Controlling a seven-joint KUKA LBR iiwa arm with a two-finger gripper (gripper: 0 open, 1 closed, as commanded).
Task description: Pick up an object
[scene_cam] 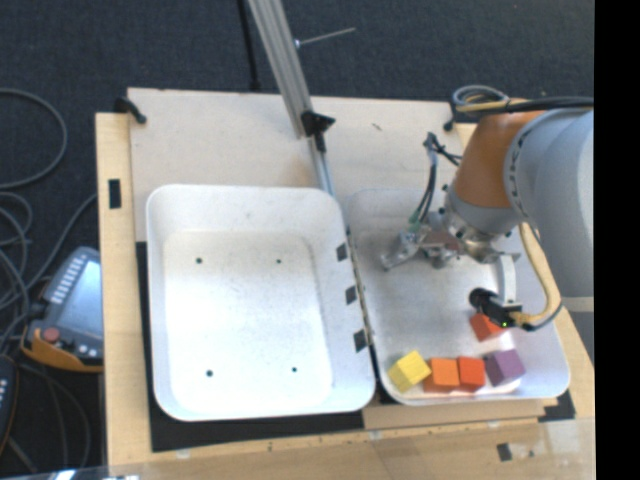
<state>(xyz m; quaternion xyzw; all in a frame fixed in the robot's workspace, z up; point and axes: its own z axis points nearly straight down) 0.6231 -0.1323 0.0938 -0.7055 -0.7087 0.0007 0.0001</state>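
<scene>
Hanging over the upper middle of the right bin (372, 218), the tool (425, 248) sits below the arm's orange band (485, 163), well apart from every block. Whether it is spread or closed I cannot tell from this slanted look down; nothing shows in its grip.

The candidates all lie along the near edge of that bin: a yellow block (409, 369) turned a little askew, then two orange blocks (458, 373) touching side by side, then a purple block (504, 366), with a red block (487, 326) set just behind the purple one, partly hidden by a black fitting and cable on the arm. The left bin (160, 218) sits beside it on the tabletop (220, 128).

The step in hand looks like the approach, with the pick itself not yet started. The yellow block seems the best choice, since it has open floor on its left and rear and only the first orange block near its right. To do it well, I would travel toward the near edge at height, turn the wrist to match the block's skewed faces, and descend straight down with the grip wide. The bin's curved near wall lies close, so a descent biased slightly toward the bin's middle would likely avoid scraping it or nudging the orange neighbour.
</scene>
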